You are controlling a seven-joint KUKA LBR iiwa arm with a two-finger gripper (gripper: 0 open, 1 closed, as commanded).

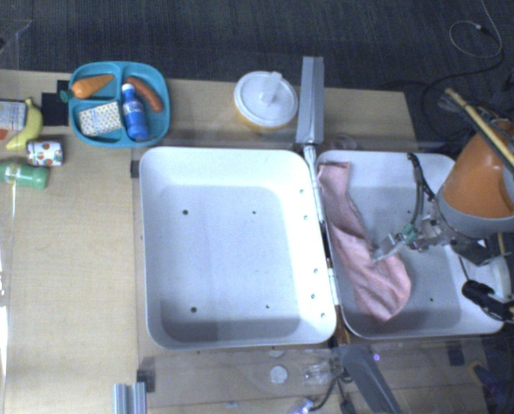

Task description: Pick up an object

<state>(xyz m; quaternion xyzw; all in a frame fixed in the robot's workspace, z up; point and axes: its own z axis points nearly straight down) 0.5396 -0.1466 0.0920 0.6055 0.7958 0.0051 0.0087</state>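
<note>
A pink cloth (360,240) lies crumpled along the left wall of the right bin (464,317), its long axis running from the bin's far left corner down toward the near middle, where it bunches into a wider fold. The gripper (386,248) of the 1 arm (477,184) reaches in from the right and meets that lower fold at its right edge, so the cloth lies to the left of and under the fingertips. Whether the gripper is spread or pinched on the fabric cannot be told at this slant. The left bin (153,257), 1 of 2, sits alongside.
</note>
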